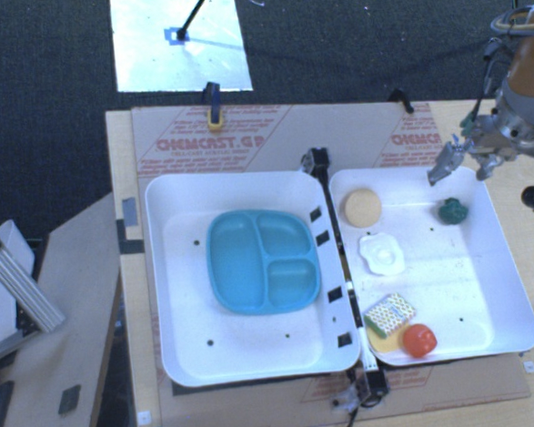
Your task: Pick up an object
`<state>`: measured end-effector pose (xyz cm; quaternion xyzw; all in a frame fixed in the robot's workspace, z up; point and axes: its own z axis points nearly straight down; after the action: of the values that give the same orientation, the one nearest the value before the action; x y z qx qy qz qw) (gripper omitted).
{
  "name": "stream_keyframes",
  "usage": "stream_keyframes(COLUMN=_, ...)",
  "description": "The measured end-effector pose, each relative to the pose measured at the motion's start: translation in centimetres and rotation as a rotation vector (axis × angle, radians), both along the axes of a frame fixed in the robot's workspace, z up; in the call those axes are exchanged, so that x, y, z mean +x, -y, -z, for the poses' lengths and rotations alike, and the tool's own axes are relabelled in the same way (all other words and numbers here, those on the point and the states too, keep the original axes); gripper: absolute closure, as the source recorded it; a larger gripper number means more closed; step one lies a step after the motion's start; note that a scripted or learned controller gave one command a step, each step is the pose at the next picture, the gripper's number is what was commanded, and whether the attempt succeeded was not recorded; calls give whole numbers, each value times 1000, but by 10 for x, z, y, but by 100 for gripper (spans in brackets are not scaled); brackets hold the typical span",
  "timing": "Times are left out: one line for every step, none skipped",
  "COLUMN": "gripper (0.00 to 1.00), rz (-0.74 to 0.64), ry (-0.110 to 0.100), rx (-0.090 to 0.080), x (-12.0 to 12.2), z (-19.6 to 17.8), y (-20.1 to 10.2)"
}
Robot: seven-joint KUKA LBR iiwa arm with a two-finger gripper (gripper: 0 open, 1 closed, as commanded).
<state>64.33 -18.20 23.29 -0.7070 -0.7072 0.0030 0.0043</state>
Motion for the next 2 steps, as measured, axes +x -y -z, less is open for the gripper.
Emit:
stream_keyframes(gripper=0, rz=-3, ry=12, rx=-2, x=2, z=-8, y=-1)
stream_keyframes(gripper=0, rz=-5, ry=10, rx=-2, x=6, z=38, y=-9)
